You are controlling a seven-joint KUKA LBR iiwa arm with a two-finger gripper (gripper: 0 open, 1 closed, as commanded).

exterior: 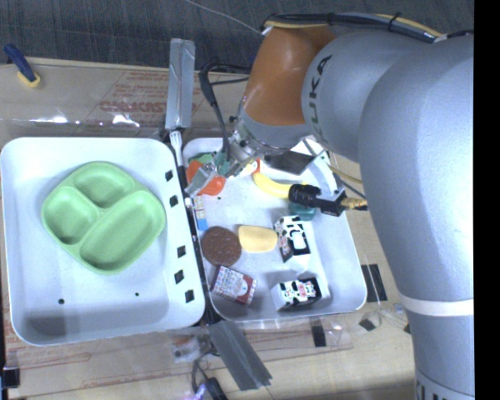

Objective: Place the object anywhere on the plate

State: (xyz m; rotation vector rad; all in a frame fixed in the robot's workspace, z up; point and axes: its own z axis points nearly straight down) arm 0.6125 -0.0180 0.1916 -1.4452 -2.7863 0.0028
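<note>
A green three-compartment plate [104, 215] lies in the left white bin [33, 307]. My gripper [220, 167] is down in the back left corner of the right bin [346, 261], right at an orange-red object with a bit of green [205, 179]. The arm's wrist covers the gripper from above, and I cannot tell whether the object is held. The plate's compartments hold nothing.
The right bin also holds a yellow banana [272, 187], a brown round cookie [221, 245], a pale yellow piece [257, 238], two black-and-white cartons [294, 237] [299, 292] and a red-white packet [233, 285]. A divider rim [183, 223] separates the bins.
</note>
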